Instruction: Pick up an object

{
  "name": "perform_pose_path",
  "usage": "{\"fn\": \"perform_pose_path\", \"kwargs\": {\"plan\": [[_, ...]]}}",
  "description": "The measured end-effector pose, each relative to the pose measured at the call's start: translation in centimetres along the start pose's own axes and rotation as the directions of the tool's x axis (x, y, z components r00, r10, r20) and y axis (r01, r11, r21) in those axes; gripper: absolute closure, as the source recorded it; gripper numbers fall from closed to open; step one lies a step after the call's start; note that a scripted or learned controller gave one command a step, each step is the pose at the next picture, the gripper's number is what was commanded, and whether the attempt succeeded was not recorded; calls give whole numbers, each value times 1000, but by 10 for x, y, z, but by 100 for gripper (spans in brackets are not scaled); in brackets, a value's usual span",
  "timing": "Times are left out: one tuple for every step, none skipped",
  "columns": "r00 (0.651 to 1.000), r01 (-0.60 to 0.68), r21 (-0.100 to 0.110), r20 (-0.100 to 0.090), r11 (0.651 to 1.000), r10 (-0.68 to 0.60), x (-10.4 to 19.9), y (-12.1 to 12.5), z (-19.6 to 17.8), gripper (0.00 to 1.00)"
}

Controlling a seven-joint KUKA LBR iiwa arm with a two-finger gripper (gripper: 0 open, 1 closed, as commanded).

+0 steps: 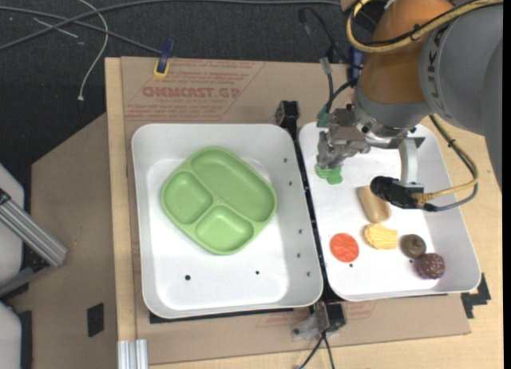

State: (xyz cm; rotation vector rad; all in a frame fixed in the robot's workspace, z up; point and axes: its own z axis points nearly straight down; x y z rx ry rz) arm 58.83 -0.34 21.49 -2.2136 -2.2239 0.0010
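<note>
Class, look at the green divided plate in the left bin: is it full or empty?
Empty. All three compartments of the green plate show bare green; the food pieces lie in the right bin.

- We are seeing a small green object (328, 173) lying in the right bin (455, 200), near its left wall, partly covered from above.
- We are seeing a tan, rounded piece (372, 204) lying near the bin's middle.
- A yellow ridged piece (382, 237) is lying just below it, with an orange-red disc (344, 247) to its left.
- A brown ring-shaped piece (413, 245) and a dark maroon bumpy piece (429, 265) are sitting close together toward the bin's lower right corner.
</note>
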Motion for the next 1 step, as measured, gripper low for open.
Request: {"fn": "perform_pose_path", "kwargs": {"plan": [[1000,2,-5,-1,1000,-2,52,-3,-13,100]]}}
